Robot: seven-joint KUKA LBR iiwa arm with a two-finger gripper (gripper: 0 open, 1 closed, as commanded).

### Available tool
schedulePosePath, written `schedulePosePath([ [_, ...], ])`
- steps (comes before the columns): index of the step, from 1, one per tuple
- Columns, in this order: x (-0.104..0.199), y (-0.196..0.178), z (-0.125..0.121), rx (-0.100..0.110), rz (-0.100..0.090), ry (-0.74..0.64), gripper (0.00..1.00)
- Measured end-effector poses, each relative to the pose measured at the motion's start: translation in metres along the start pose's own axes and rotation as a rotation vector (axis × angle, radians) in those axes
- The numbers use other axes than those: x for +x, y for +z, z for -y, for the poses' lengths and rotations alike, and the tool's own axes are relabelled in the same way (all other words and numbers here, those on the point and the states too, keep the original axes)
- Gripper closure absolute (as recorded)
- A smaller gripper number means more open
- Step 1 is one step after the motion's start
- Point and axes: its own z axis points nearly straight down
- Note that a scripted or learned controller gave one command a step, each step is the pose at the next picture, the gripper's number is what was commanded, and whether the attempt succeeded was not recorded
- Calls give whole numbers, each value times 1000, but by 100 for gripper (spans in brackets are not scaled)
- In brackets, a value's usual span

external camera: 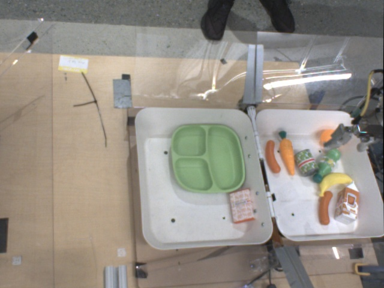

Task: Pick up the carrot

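One carrot (pixel 287 155) (right bin (pixel 300 228)), untouched.

One fixed camera looks down at a slant from well above the counter (pixel 66 179), taking in both bins.

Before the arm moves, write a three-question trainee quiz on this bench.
1. True or false: the orange carrot with a green top lies in the right white bin.
2. What stands nearer the light green three-compartment plastic tray? A the small red-and-white printed carton; B the yellow banana.
3. Fill in: left of the carrot lies a red ____.

Key: 1 true; 2 A; 3 sausage.
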Motion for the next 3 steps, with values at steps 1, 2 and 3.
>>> schedulePosePath([
  [1,16,154,-15,3,-1,3,0],
  [2,60,175,-47,1,-1,176,0],
  [3,59,161,-49,-5,-1,177,100],
])
